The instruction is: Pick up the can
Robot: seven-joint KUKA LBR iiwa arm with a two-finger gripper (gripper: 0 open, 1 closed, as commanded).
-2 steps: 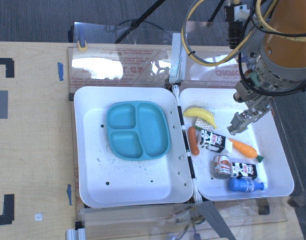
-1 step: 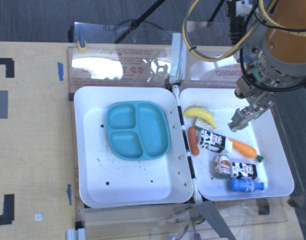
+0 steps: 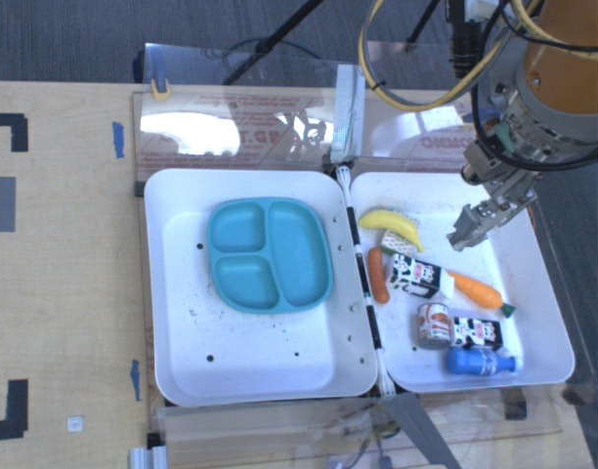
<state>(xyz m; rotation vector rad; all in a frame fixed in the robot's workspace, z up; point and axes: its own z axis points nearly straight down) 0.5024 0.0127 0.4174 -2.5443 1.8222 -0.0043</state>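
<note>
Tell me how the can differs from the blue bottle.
The can is red and white; the bottle is blue. The can is stubby, the bottle longer. The can lies nearer the bins' divider, the bottle toward the near rim. Both lie in the right bin, beside the black-and-white carton.

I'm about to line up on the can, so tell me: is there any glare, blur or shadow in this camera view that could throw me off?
Camera view: strong glare on the clear panels behind the bins; the can is evenly lit and fairly sharp, label legible only as red and white; the gripper looks slightly soft; shadows in the right bin are faint.
</note>
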